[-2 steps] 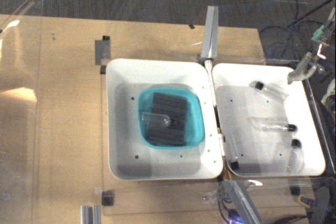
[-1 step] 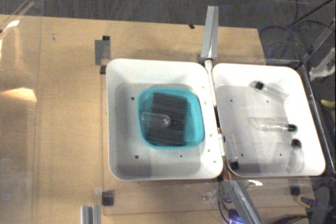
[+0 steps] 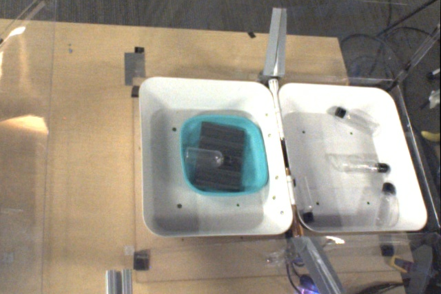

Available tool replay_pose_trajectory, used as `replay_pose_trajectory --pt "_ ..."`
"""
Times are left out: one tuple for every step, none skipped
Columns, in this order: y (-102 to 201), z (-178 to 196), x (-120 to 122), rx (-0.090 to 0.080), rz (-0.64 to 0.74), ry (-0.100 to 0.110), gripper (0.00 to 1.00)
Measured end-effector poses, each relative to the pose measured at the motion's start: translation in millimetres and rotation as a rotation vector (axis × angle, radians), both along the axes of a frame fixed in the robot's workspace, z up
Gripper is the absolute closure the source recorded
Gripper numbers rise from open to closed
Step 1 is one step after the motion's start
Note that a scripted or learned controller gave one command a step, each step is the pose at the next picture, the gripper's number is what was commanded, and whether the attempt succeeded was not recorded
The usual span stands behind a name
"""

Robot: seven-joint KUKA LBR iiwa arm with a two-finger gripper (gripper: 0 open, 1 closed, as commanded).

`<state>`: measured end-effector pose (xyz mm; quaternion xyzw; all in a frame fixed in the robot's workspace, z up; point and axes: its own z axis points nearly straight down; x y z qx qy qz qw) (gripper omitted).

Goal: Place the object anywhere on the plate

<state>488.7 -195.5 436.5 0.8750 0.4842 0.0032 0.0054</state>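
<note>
Your clear tube [image 3: 204, 157] lies on the teal plate [image 3: 258, 155], toward nine o'clock; it could roll. Pincer state: cannot tell.

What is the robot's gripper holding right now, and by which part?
Cannot be told. The clear plastic tube lies loose on the dark pad in the teal square plate.

Unclear grey arm [image 3: 422, 270] sliver, lower right
</note>
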Motion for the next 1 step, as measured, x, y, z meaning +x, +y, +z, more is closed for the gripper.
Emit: replay_pose_trajectory --pt "1.4 -0.6 0.5 0.002 -0.065 0.002 0.0"
